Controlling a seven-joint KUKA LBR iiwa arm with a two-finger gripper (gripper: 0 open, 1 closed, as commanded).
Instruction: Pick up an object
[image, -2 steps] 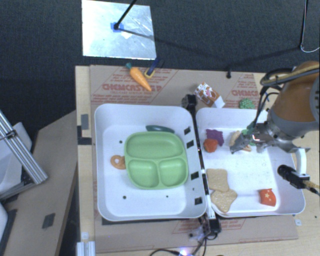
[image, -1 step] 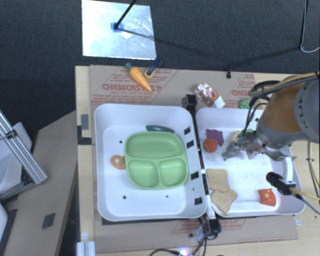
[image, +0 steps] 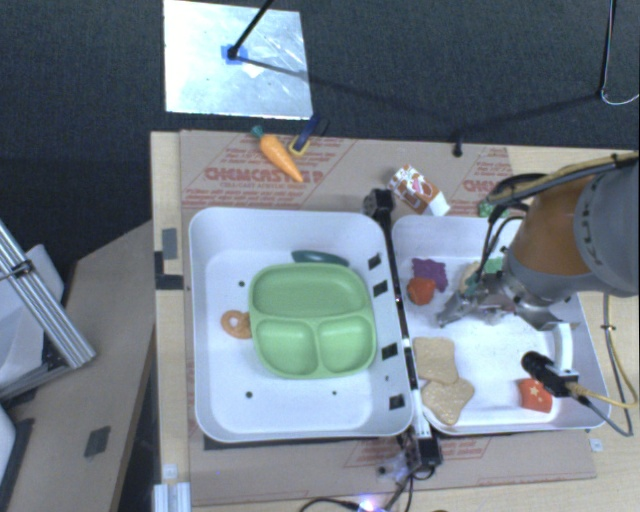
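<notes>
The gripper (image: 452, 310) hangs low inside the right bin (image: 500, 232), its dark fingers slanting toward the bin's left side; I cannot tell how far they stand apart, and nothing shows between them. The closest candidates are a red piece (image: 421, 291) and a purple piece (image: 430, 271), both just beside the gripper on the side toward the green tray (image: 308, 318) in the left bin (image: 215, 330). Two tan slices (image: 440, 380) lie nearer the bin's front edge, and an orange-red block (image: 536, 396) sits in its front right corner. The likely risk: the red and purple pieces touch, so a closing grasp could nudge one aside or catch both. They also lie near the bin wall, which may block a finger.
</notes>
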